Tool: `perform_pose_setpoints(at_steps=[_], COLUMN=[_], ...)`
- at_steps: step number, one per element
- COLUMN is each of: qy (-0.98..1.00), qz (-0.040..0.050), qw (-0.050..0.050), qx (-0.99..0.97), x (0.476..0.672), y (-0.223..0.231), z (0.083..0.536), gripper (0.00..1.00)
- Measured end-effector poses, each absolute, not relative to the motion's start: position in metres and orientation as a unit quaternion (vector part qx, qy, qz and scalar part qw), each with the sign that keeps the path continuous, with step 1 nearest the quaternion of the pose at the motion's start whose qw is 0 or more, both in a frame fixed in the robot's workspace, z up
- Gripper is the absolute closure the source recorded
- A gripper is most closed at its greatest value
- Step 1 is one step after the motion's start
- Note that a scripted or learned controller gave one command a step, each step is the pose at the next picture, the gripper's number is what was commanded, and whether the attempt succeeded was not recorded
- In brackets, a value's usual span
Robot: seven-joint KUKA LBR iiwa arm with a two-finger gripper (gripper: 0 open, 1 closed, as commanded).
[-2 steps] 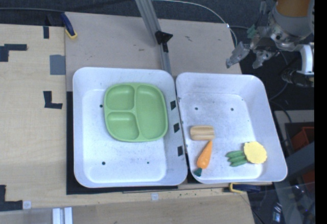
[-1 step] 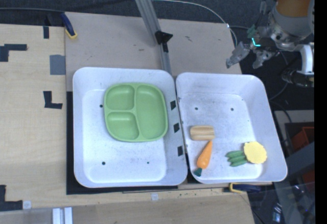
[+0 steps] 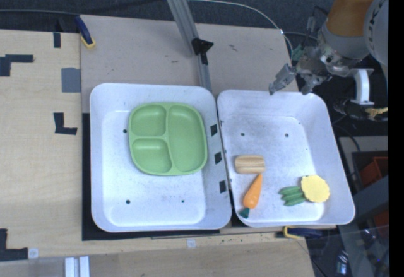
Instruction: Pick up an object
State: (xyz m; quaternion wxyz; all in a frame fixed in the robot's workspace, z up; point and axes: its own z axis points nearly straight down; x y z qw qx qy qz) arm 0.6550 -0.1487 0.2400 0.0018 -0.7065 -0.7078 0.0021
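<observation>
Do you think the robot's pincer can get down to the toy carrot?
Probably yes. The pincer hangs over the far edge of the right bin, and the carrot lies uncovered near the front, just in front of the bread roll. Nothing sits on top of it.

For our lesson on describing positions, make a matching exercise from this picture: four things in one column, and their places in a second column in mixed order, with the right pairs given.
Things
1. green plate
2. carrot
3. yellow toy
4. gripper

Places
A. near the right bin's front right corner
B. above the right bin's far edge
C. in the left bin
D. in the right bin, just in front of the tan block

Pairs: 1-C, 2-D, 3-A, 4-B
</observation>
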Motion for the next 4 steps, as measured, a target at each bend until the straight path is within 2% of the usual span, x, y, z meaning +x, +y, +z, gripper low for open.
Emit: perform_pose_setpoints(at_steps=[2, 3, 4], qy=[-0.708, -0.708, -0.708], qz=[0.0026, 0.0011, -0.0013], qw=[0.002, 0.0, -0.002], qx=[-0.706, -0.706, -0.706], x=[0.656, 0.657, 0.662], y=[-0.146, -0.145, -0.143], z=[0.131, 0.145, 0.188], gripper=[0.0, 1.0, 1.0])
